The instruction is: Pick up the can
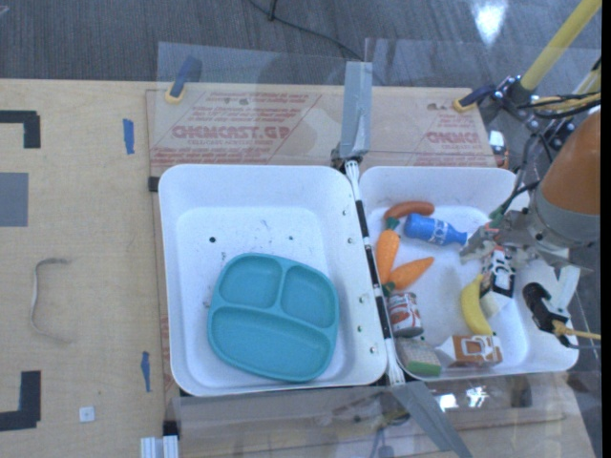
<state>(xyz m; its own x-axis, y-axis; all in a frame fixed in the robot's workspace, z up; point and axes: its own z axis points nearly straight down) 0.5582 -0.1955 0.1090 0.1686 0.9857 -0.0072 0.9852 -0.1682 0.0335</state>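
Note:
The can [405, 313] is small, with a red and white label, and sits in the right bin [449, 191] against its left wall, toward the front. My gripper [495, 273] hangs over the right side of that bin, just above the top end of a yellow banana [474, 305]. It is well to the right of the can and apart from it. The grey arm with its orange band [580, 175] comes in from the right edge.
In the right bin lie a sausage [409, 209], a blue bottle [431, 229], two carrots [387, 253], an orange carton [475, 349] and a green item [420, 363]. The left bin [181, 198] holds a teal divided plate [275, 315].

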